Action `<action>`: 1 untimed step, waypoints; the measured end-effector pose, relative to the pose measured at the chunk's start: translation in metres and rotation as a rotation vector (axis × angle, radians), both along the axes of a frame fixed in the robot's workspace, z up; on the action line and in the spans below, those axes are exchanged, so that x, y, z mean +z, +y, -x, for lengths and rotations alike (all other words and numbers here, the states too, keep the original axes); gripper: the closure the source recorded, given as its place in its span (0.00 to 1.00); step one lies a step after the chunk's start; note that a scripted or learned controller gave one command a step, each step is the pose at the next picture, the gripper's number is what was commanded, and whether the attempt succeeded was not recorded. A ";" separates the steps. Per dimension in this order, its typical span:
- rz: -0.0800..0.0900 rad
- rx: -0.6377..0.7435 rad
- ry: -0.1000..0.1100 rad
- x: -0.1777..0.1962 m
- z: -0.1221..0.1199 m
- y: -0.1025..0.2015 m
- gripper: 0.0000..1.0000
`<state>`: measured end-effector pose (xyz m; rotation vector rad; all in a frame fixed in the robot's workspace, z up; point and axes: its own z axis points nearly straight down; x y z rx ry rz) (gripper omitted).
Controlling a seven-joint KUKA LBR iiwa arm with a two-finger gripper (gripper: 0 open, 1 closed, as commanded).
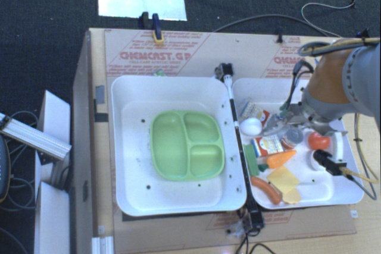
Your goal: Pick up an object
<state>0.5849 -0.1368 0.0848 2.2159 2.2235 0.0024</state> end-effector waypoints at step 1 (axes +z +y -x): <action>0.000 0.000 -0.002 0.011 -0.001 -0.001 1.00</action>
